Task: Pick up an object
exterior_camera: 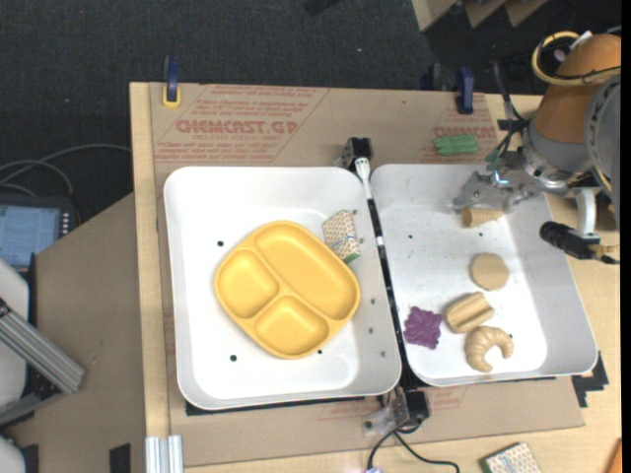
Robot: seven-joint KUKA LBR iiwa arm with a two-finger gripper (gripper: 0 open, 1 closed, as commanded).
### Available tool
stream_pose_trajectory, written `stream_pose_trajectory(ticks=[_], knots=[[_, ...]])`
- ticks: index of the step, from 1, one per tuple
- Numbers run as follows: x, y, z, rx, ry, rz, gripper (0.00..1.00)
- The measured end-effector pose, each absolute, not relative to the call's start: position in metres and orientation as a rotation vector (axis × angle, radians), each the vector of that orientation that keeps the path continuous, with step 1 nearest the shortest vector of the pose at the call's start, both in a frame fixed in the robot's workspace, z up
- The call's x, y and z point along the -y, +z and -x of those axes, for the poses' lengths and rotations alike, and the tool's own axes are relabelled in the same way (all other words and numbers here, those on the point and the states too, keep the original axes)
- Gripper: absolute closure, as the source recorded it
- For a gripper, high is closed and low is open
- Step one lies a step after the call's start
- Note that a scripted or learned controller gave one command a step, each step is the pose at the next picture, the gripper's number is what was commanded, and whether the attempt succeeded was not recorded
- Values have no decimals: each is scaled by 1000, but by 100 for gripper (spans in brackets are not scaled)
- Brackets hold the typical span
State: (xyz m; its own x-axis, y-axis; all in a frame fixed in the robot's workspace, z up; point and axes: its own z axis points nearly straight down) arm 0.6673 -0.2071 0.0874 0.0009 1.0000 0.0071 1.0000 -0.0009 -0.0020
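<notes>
Over at the far right corner of the right bin (552, 294), the gripper (483, 197) hangs low above the white floor, the grey arm (572, 116) with its orange band reaching in from the right. A small tan block (480, 216) sits right beneath the fingertips, touching or nearly so; whether the pincer is apart or closed on it, I cannot tell from this angle. Nearer the camera in the same bin, a round tan cookie-like disc (489, 271) lies alone, well apart from the gripper. Below that, a tan bread roll (467, 311) and a croissant (488, 347) sit just beside each other, with a purple grape bunch (423, 327) to their left, near the bin's inner wall. In the left bin (187, 264), a yellow divided plate (286, 289) takes up the middle, and a small patterned packet (341, 233) rests against its far right edge. A green item (456, 146) lies on the board beyond the right bin, outside it. Nothing crowds the gripper itself.
</notes>
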Motion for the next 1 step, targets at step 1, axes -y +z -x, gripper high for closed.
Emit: stream_pose_trajectory(ticks=[1], knots=[[207, 97, -668, 2226, -4, 2220, 100]])
